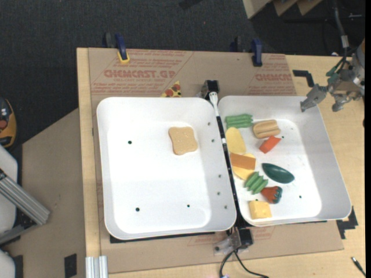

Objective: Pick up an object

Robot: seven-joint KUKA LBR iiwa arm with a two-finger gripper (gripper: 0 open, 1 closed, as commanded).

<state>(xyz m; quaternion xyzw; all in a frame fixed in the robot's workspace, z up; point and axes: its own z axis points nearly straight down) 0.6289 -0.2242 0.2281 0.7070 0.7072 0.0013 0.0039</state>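
The pincer (324,94) hangs at the far right of the table (93,155), just off the upper right corner of the right bin (330,172). Its fingers look spread with nothing between them, though they are small and hard to read. Anything worth picking lies in that right bin: green beans (239,120), a hot dog (266,128), a yellow piece (235,141), a dark green pod (278,173) and more, packed against the left wall. The left bin (116,201) holds one slice of bread (183,140). The risk is crowding — the pieces touch or overlap, so a descent could nip two at once, or glance off the bin wall. The arm is cut off at the frame's edge, and what the small red piece (272,194) near the front is — I cannot tell.
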